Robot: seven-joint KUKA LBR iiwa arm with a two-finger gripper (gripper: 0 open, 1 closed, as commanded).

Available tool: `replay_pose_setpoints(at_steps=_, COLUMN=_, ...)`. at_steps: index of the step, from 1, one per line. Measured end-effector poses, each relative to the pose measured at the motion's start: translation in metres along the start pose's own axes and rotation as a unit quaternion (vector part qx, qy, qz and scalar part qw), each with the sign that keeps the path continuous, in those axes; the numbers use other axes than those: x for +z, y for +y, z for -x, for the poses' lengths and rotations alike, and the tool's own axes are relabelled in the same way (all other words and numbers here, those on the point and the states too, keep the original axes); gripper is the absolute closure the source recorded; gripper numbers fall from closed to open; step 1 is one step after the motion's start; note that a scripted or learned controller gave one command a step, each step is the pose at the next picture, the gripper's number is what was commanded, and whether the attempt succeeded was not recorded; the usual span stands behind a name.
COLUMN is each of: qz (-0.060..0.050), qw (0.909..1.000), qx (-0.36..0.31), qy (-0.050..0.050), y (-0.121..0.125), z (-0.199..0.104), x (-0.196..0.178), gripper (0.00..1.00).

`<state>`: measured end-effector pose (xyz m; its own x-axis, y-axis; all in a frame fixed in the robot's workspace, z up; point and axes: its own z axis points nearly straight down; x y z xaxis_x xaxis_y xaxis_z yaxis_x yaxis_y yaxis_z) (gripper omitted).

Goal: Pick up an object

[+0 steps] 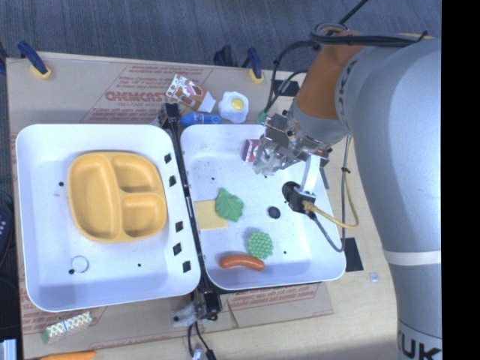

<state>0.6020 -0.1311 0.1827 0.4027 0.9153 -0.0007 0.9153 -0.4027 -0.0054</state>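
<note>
- Your grey arm with its orange band [330,73] reached in from the right and hung its two-finger gripper [271,156] over the far part of the right-hand shallow white bin [315,265]; that posture suited a downward grab at whatever lay beneath.
- Whether the gripper was spread or pressed together, you could not have told from this slant; the metal parts blurred into one another.
- A small pink-and-white packet-like thing [250,151] sat just left of the gripper, touching or nearly so. I judged it the likeliest target, though nothing showed it actually pinched.
- The other candidates lay nearer in the same bin: a green leaf-shaped toy [229,204] on a pale yellow flat slice [208,215], a green dotted round piece [259,243], and an orange-red toy sausage [241,262] at the near wall, all well apart from the gripper.
- The yellow divided plastic plate [116,195] rested alone in the left bin [30,201], out of the arm's present work.
- A toy fried egg [235,105] lay outside, on the cardboard beyond the far rim.
</note>
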Motion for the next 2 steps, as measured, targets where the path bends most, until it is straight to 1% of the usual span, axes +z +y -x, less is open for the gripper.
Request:
replay_pose_setpoints(at_steps=1, qz=0.0, qw=1.0, qx=0.0, qy=0.0, y=0.0, z=0.0, x=0.0, gripper=0.0)
replay_pose_setpoints(at_steps=2, qz=0.0, qw=0.9995, qx=-0.032, qy=0.0, y=-0.083, z=0.028, x=0.092, gripper=0.0)
